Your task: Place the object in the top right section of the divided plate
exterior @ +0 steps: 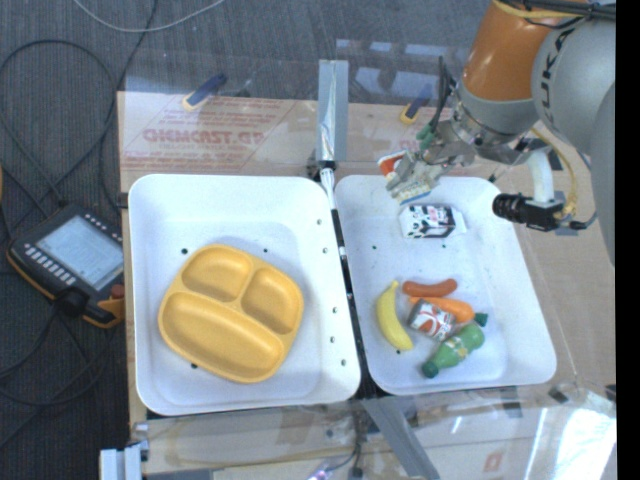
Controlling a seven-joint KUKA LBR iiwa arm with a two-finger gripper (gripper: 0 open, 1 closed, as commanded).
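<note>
**Arm poised at the far edge of the right bin, plate waiting in the left**

The gripper [415, 176] hangs over the far rim of the right bin [520, 298], carried by the grey arm [585, 63] with its orange band, which reaches in from the right. Its fingers [405, 180] point down and toward the left; from this slanted view they look slightly parted, though I cannot tell for sure whether they are released or clenched, and nothing can be made out between them.

Just below the gripper, on the bin floor, lies a small black-and-white carton [430, 220], tilted and apart from the other items. Nearer the camera in the same bin sits a cluster: a yellow banana [392, 318] on the left, an orange-red sausage [430, 288] above it, a red-and-white can [430, 320] in the middle with an orange carrot [458, 309] touching its upper right side, and a green bottle [453, 350] lying at the front.

The yellow divided plate [232, 313] rests in the middle of the left bin [170, 208], turned at an angle. Its three sections hold nothing.

On the bench beyond the bins lies a sheet of brown cardboard [220, 138] with faded red print. A handheld control pendant [70, 258] with a screen sits to the left of the bins, dark cables trailing from it.
</note>
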